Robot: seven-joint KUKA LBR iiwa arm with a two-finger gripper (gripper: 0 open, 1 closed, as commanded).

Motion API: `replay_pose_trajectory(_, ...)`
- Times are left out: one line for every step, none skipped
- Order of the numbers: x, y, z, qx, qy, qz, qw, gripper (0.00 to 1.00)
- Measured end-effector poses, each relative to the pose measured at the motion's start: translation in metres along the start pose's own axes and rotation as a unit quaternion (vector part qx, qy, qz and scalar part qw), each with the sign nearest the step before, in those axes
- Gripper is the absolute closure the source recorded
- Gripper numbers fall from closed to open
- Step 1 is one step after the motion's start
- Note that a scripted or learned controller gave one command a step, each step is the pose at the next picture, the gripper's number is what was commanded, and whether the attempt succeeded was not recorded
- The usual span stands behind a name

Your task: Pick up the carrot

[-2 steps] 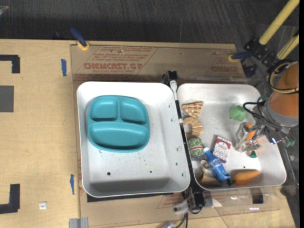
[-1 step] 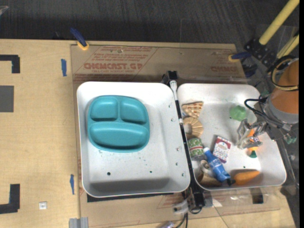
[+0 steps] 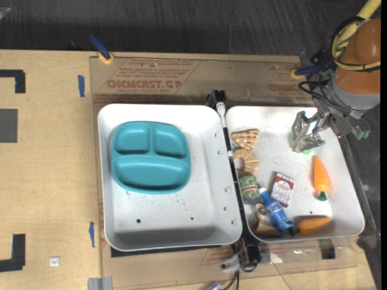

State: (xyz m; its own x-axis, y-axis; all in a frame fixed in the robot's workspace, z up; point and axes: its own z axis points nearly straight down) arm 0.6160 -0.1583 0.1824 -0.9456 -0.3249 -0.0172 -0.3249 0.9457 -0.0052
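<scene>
Below the fingers (image 3: 305, 139), apart, carrot (image 3: 320, 175) in right bin (image 3: 357, 204)

**Lighting and image quality**

Even, bright overhead light. The white bins (image 3: 163, 234) are nearly washed out, with mild glare on the teal plate (image 3: 150, 156). Shadows are short and soft. Focus is slightly soft throughout; the floor beyond the counter's (image 3: 42, 162) far edge is dark.

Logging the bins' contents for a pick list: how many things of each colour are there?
Orange: 2, the carrot and another orange piece
Teal: 1, the divided plate
Blue: 1, the tube
Red and white: 1, the small packet
Total: 5
</scene>
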Motion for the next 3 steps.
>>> replay_pose_trajectory(0.103,-0.021,0.087,-0.002,0.005,-0.116,0.9932,1.00)
replay_pose_trajectory(0.105,0.052,0.089,0.001,0.001,-0.260,0.9657,1.00)
replay_pose_trajectory(0.102,0.052,0.089,0.003,-0.003,-0.261,0.9654,0.00)
